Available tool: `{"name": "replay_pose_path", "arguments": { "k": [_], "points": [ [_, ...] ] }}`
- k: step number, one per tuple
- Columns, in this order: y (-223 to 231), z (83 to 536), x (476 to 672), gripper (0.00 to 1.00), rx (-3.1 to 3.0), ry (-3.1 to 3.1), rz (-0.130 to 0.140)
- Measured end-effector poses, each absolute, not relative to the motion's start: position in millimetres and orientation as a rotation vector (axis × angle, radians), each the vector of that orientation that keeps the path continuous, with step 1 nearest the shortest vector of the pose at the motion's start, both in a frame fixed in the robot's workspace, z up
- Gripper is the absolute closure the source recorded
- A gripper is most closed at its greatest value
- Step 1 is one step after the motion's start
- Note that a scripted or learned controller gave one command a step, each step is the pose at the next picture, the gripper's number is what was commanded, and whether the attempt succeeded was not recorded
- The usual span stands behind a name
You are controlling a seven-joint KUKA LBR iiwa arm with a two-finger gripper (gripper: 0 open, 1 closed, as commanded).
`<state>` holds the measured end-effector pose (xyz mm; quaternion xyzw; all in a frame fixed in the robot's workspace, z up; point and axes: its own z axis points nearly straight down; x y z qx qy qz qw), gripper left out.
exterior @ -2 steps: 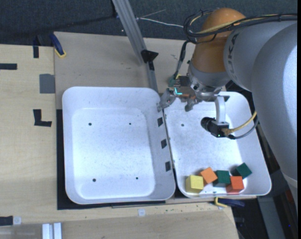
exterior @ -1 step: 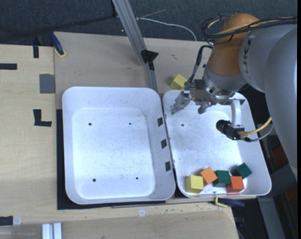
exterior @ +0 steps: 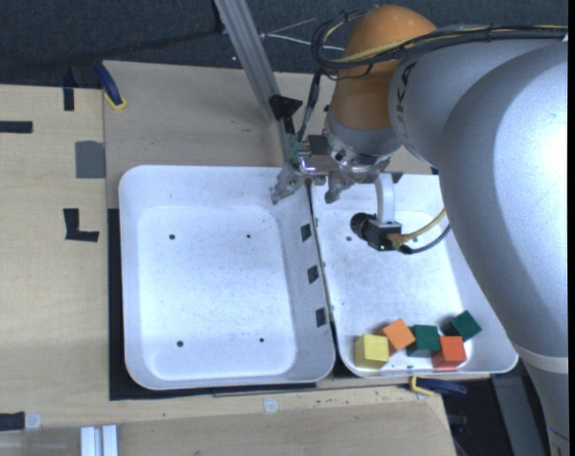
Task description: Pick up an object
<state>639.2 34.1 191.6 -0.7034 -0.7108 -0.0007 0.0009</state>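
Gripper (exterior: 309,186) at bin divider, arm hiding right bin's (exterior: 487,345) edge

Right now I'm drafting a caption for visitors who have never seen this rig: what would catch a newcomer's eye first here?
The big grey arm with its orange band dominates, reaching in from the right above the top edge of the bins. Next comes the cluster of coloured blocks in the near corner of the right bin: a yellow block, two orange blocks and two green blocks. The left bin is plain white.
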Motion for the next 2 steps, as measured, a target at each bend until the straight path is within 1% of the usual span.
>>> {"name": "replay_pose_path", "arguments": {
  "k": [1, 2],
  "points": [
    [29.0, 201.4, 638.4, 1.0, -2.216, -2.225, 0.004],
    [-17.2, 191.0, 565.3, 1.0, -2.224, -2.214, 0.011]
  ]
}}
